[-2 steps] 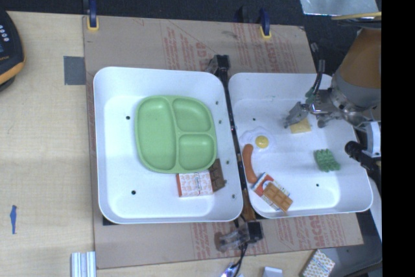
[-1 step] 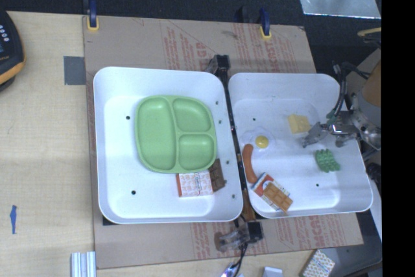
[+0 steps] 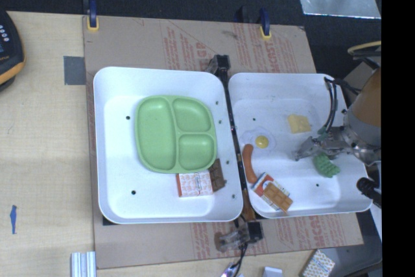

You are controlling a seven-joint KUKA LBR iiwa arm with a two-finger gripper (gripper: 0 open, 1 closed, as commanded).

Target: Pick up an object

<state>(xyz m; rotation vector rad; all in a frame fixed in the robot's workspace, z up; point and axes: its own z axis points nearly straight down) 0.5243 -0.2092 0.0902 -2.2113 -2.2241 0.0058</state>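
The grey two-finger gripper point(image 3: 310, 149) hangs low in the right shallow white plastic bin point(image 3: 279, 89), its fingers spread apart with nothing between them, and the small knobbly green plastic toy point(image 3: 326, 165) lies just beside them at about four o'clock, toward the bin's right side. That toy looks light, stiff and bumpy rather than slick or fragile, so I judge a pinch across its narrow middle should hold.
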